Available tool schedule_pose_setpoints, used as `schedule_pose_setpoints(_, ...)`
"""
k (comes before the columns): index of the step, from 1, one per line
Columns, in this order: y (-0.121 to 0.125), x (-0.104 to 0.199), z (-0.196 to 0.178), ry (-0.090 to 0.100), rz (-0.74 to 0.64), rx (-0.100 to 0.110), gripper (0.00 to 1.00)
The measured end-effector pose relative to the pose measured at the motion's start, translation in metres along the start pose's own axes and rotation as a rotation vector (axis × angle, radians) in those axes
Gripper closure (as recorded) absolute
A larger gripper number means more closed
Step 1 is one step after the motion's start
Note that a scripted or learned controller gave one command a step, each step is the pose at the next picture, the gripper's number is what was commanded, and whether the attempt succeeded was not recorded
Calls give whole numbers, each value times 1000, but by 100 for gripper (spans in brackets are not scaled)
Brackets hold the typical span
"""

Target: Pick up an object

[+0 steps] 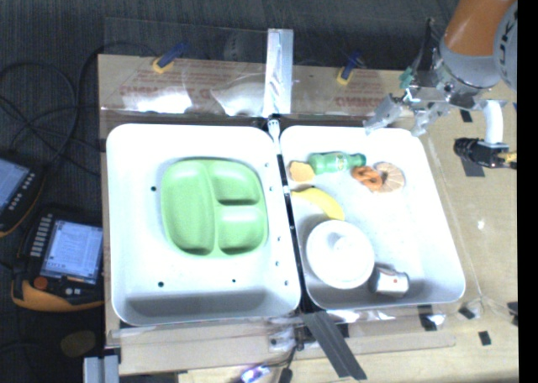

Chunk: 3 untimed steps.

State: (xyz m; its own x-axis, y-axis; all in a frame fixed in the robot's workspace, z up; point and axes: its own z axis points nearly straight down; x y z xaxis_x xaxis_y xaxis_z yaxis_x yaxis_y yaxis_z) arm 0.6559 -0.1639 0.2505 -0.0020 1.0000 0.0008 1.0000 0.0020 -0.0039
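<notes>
Gripper [402,114], fingers spread wide and empty, hovers over the right bin's [437,205] far rim; a centred descent should straddle the green bottle [336,161].

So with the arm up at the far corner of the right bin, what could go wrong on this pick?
The gripper sits open above the right bin's far rim, so a straight descent might clip it. The green bottle, banana and white bowl lie close together, so the fingers may nudge a neighbour. The bottle could roll away.

Green bottle [336,161] (on its side), right bin [437,230]
</notes>
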Motion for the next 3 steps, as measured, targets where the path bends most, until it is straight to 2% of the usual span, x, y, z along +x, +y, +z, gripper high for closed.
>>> schedule_pose_setpoints(1,-6,-36,122,-2,-112,1,0)
schedule_pose_setpoints(2,0,-36,155,-11,-145,-20,0)
schedule_pose_setpoints(3,2,-35,147,-13,-147,-23,100)
